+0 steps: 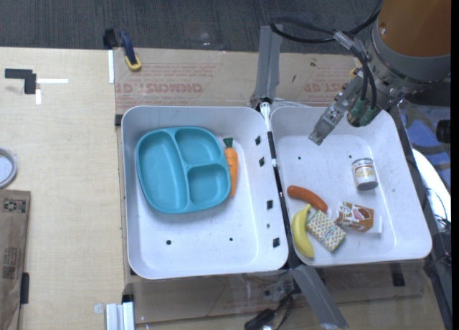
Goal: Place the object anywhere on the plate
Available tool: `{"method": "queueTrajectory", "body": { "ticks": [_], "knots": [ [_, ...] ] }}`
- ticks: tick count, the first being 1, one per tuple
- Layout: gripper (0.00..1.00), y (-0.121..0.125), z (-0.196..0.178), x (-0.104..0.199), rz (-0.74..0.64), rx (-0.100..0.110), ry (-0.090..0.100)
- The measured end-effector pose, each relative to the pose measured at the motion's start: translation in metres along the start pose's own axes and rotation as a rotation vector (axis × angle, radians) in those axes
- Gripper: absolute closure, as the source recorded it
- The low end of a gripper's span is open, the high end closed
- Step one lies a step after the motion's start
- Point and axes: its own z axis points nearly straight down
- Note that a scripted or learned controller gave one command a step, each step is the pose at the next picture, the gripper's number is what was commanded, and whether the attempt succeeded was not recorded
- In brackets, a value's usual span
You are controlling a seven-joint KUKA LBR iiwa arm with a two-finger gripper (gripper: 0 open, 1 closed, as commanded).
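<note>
Evidently little of the task is done: the blue plate (183,171) in the left bin (143,250) carries nothing in its three compartments, while a carrot (231,167) lies just beside its right rim. The gripper (323,129) hangs over the right bin's (401,246) upper part with nothing seen between its jaws; their gap cannot be told. Which object is meant is unclear: sausage (307,196), banana (302,234), cracker packet (326,233), can (364,174) and carton (356,217) all lie in the right bin

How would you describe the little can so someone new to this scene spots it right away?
Look in the right-hand white bin, toward its right wall. The small can stands alone there, above the cluster of banana, sausage and snack packets. It is the only cylinder, with a silver lid and pale label.
</note>
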Motion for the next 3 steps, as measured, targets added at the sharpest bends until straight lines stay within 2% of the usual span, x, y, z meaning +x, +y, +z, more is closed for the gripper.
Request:
{"method": "queueTrajectory", "body": {
  "ticks": [1,2,3],
  "knots": [
    [1.00,-0.034,0.022,-0.012,0.059,0.002,0.002],
    [1.00,0.022,0.000,0.025,0.308,0.001,0.000],
    [1.00,0.100,0.050,0.100,0.135,0.004,0.002]
  ]
}}
